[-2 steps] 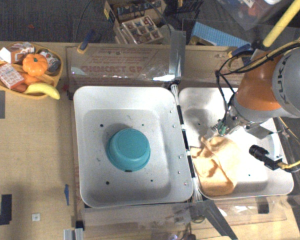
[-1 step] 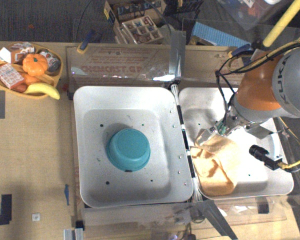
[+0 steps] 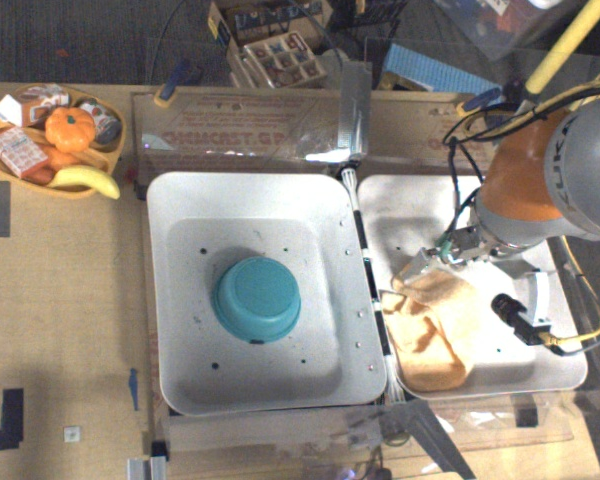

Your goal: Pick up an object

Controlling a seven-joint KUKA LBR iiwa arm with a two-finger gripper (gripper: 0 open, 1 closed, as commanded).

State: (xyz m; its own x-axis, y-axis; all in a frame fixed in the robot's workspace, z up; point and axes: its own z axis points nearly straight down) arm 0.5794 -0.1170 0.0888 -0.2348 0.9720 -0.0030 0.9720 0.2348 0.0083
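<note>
I see a tan cloth [image 3: 435, 333] lying crumpled along the near left edge of the right bin [image 3: 570, 373]. The gripper [image 3: 432, 258] sits just above its far end, toward the bin's left wall; I cannot tell how it is set. In the left bin [image 3: 180, 368], a teal bowl [image 3: 258, 299] rests upside down near the middle. A fruit basket [image 3: 50, 143] occupies the bench's far left corner.

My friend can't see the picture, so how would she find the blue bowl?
Look at the two white bins side by side and pick the left bin. Near its middle sits the bowl, round, teal-blue and turned upside down. Nothing else lies in that bin; the tan cloth lies in the right bin, where the end effector hangs.
</note>
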